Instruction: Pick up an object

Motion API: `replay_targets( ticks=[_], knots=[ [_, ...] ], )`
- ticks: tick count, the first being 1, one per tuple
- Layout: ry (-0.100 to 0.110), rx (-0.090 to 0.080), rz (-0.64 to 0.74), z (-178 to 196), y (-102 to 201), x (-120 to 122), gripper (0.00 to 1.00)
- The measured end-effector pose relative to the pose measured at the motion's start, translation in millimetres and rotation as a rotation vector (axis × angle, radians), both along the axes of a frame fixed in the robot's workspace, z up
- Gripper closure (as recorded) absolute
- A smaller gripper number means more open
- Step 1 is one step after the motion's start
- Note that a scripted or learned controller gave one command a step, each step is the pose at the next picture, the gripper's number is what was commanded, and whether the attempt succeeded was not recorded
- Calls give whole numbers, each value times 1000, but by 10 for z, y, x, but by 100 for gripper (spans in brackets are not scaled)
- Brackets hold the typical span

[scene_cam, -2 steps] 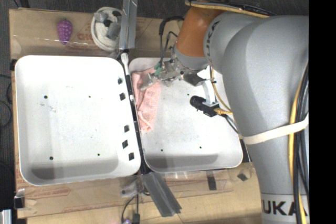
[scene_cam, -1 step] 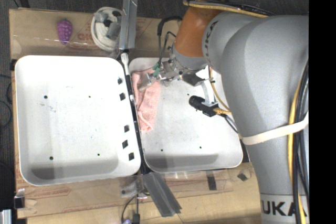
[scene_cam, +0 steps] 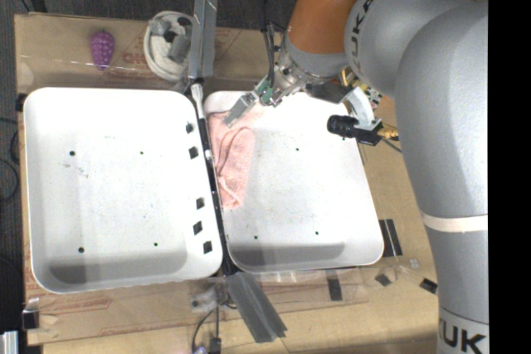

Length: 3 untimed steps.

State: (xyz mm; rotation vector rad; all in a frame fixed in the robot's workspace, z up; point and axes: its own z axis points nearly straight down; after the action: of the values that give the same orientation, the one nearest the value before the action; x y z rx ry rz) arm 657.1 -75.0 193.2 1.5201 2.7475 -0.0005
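Pink cloth (scene_cam: 231, 157) lies crumpled along the left wall of the right bin (scene_cam: 332, 249), close to the divider between the two bins. Just above its upper end, the gripper (scene_cam: 242, 109) hangs near the bin's back left corner; whether its jaws stand apart or together cannot be told. On the bench behind the left bin (scene_cam: 50, 261) rest a purple object (scene_cam: 102, 48) and a white coil (scene_cam: 168, 43).

The arm (scene_cam: 431, 95) runs off the right and bottom edges, hiding the right bin's (scene_cam: 348, 249) far corner.
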Motion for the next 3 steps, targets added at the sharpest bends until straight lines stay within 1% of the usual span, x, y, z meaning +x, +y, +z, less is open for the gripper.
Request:
replay_targets(
  ticks=[1,2,3],
  knots=[
    [0,0,92,-1002,-432,3,0],
    [1,-2,156,-998,-236,-108,0],
    [2,-2,159,-898,-233,-105,100]
  ],
)
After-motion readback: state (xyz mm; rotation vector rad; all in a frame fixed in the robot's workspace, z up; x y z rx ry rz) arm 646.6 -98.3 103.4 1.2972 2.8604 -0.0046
